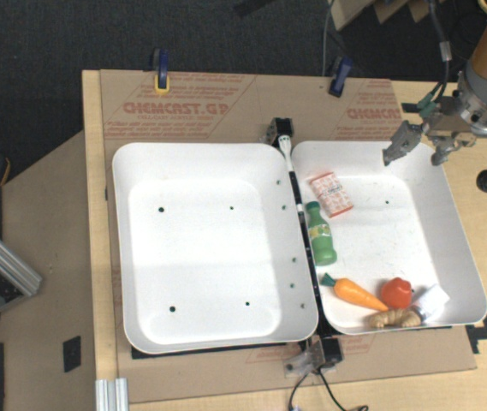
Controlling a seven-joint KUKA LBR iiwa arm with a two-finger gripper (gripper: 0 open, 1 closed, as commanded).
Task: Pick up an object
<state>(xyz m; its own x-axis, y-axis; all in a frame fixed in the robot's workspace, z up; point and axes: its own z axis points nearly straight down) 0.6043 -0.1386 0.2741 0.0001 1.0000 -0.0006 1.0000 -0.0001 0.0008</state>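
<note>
arm: grey KUKA iiwa with orange band above the wrist, enters at 2 o'clock | wrist: angled down toward 9 o'clock | gripper (420,147): two fingers spread apart, jaws open, nothing between them | pose: hangs at 2 o'clock of the view

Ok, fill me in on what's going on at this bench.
The arm's pincer hangs open over the far right corner of the right bin, holding nothing. In that bin lie a red-and-white packet, a green bottle, a carrot, a tomato and a ginger root. Nothing is picked yet.
</note>
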